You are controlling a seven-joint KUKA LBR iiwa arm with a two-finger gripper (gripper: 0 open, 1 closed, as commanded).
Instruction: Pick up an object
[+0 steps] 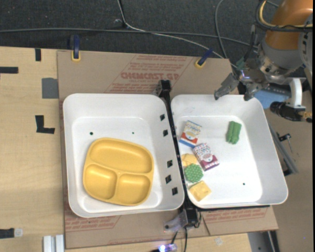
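Note:
The right bin (262, 156) holds several small items. A green block (233, 132) lies near its far right, and a white, red and blue packet (191, 132) lies by the divider. A purple packet (205, 156) is mid-bin. Toward the front left are a green round piece (193, 172) and a yellow wedge (199, 191). My gripper (235, 92) hangs over the bin's far rim, up and a little back from the green block. Its two fingers are spread open with nothing between them.
A yellow divided plate (118, 170) lies in the left bin (73, 140). A black divider strip (170, 140) runs between the bins. Both stand on a cardboard sheet (136, 72) held by clamps, with cables looping behind it.

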